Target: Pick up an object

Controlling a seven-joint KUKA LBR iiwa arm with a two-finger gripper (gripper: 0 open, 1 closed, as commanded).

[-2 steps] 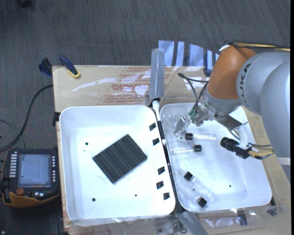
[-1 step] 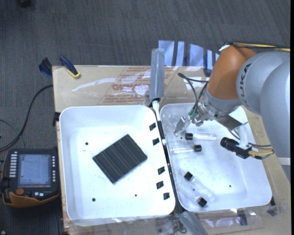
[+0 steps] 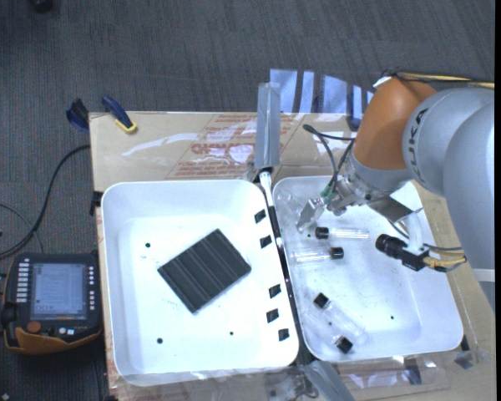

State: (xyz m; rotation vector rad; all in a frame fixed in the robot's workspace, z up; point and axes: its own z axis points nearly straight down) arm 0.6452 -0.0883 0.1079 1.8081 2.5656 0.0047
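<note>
Low over the back left part of the right bin (image 3: 438,328) hangs my gripper (image 3: 309,215), reaching in from the right under the orange band (image 3: 384,128). Several clear vials with black caps lie in that bin. One vial (image 3: 334,234) lies just below and right of the gripper tip, and another vial (image 3: 316,256) lies a little nearer the front. A third vial (image 3: 327,306) rests toward the front, close to a loose black cap (image 3: 344,343). Nothing shows held in the gripper. A dark ribbed rectangular pad (image 3: 204,269) lies flat in the left bin (image 3: 121,224).
A divider with black clips (image 3: 273,291) runs between the two bins. A black connector with a yellow cable (image 3: 401,251) hangs from the arm over the right bin. A teach pendant (image 3: 50,299) sits on the floor at left. Blue clamps (image 3: 113,114) grip the bench's back left corner.
</note>
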